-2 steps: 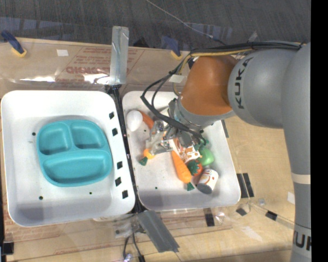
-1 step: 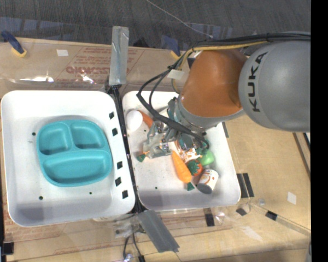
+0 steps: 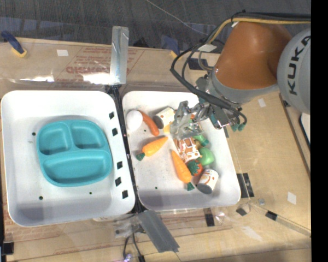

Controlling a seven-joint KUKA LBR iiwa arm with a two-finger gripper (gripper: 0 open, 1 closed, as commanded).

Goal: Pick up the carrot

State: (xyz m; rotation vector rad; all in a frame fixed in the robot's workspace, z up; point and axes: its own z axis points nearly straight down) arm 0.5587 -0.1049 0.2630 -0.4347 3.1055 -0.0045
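— Where's the gripper [image 3: 187, 120]?
— Low over the right bin [image 3: 153, 198]. Whether its jaws are open or closed, I cannot tell; metal and clutter blur together there.
— And the carrots?
— One carrot [image 3: 154, 145] lies just below-left of the jaws, a second carrot [image 3: 180, 167] below them, a third carrot [image 3: 150, 124] to their left beside a white egg [image 3: 134, 119].
— The surroundings?
— A teal divided plate [image 3: 74, 152] sits in the left bin [image 3: 16, 146]. Both bins rest on a tan bench [image 3: 262, 162], dark floor [image 3: 71, 4] beyond.

Two bins [image 3: 22, 100], three carrots [image 3: 154, 145], one teal tray [image 3: 74, 152].
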